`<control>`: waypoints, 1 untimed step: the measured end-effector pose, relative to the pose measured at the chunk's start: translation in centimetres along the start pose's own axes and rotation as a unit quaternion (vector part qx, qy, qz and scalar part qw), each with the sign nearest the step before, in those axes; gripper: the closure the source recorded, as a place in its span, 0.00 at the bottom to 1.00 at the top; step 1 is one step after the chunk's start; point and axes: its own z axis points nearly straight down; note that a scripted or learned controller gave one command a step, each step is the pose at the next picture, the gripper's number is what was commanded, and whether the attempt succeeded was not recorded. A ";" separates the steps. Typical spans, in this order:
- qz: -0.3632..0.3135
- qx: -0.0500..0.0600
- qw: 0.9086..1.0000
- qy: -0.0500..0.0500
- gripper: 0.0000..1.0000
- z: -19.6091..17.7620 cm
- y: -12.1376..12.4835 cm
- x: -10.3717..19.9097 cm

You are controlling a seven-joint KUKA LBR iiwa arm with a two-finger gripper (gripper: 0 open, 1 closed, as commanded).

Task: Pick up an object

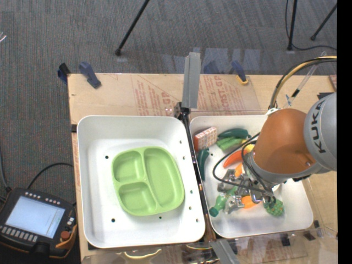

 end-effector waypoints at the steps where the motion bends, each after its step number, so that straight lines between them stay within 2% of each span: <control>1: -0.053 0.000 0.999 -0.005 1.00 -9.5 6.1 -6.6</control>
